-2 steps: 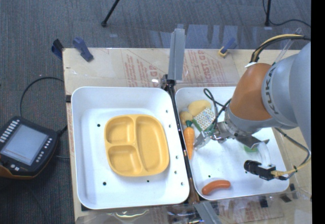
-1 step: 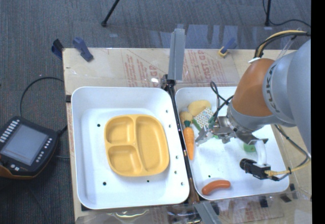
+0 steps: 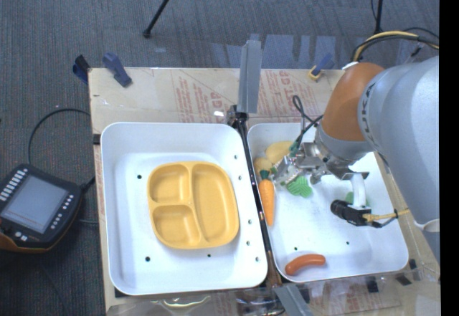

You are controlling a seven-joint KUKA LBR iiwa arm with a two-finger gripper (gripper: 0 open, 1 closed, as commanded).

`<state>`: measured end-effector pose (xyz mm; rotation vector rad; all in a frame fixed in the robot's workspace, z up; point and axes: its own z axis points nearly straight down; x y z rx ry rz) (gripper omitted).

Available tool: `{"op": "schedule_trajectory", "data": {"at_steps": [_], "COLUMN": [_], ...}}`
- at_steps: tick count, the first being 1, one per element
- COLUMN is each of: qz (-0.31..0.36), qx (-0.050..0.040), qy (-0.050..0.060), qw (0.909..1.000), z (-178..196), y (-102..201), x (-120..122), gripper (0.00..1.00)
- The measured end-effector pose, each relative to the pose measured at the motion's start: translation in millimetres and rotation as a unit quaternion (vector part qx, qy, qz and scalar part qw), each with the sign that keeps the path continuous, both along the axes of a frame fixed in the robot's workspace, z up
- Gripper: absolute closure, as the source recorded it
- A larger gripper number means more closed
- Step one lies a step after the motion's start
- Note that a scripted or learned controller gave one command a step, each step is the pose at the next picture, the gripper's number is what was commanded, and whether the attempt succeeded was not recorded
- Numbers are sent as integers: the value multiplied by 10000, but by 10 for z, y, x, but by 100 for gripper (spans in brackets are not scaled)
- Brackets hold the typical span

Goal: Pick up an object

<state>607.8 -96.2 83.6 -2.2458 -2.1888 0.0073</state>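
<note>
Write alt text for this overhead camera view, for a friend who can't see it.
A grey robot arm reaches from the right, its gripper low in the right bin over a green toy, near a carrot and a sausage. The left bin holds a yellow divided plate.

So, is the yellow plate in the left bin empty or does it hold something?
Empty. All three compartments of the plate show only bare yellow surface. The carrot and sausage lie in the right bin.

My right bin holds a carrot along its left wall, a sausage near the front, a green piece mid-bin, yellow fruit at back-left.
</note>
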Motion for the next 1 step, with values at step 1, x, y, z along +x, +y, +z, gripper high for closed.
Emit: {"op": "schedule_trajectory", "data": {"at_steps": [1], "qz": [28], "qx": [2], "qy": [29], "qw": [10000], "z": [72], "y": [6], "x": [0], "gripper": [100]}}
